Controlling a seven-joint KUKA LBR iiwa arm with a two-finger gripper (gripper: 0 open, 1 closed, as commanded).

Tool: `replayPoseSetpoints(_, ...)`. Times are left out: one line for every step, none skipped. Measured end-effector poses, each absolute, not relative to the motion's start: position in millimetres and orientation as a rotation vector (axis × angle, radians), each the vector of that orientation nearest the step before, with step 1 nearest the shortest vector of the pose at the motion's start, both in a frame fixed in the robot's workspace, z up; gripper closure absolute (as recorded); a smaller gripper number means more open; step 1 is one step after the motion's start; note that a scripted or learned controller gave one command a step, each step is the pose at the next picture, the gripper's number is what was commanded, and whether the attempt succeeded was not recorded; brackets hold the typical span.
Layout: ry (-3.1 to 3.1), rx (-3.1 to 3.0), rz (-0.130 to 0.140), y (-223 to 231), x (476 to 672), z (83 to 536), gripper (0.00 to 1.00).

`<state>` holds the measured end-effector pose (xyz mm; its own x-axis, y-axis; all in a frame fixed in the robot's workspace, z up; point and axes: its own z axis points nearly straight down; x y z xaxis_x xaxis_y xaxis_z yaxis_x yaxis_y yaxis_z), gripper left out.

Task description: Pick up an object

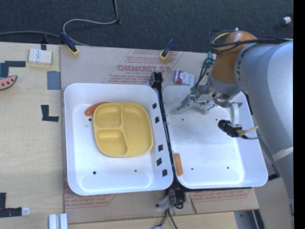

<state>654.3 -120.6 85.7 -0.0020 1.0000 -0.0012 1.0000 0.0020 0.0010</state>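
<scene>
Reading the fingers (183,107) first, I cannot tell their spread; nothing visibly sits between them above the right bin (214,173). Candidate orange piece (177,163) lies well apart at the divider; a descent here risks closing on bare floor. The wrist masks the fingertips.

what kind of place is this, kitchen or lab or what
Most likely a robotics lab bench, not a kitchen. A grey robot arm reaches over two white bins, the bench bears black tape marks, and loose cables trail across the dark floor behind.
</scene>
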Motion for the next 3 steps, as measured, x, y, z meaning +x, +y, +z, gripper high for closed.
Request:
replayPoseSetpoints(2.223,2.215,0.0,-120.8,654.6,95.5,1.0)
replayPoseSetpoints(2.223,2.215,-0.001,-120.8,654.5,95.4,0.0)
replayPoseSetpoints(2.225,2.215,-0.001,-120.2,654.3,104.6,1.0)
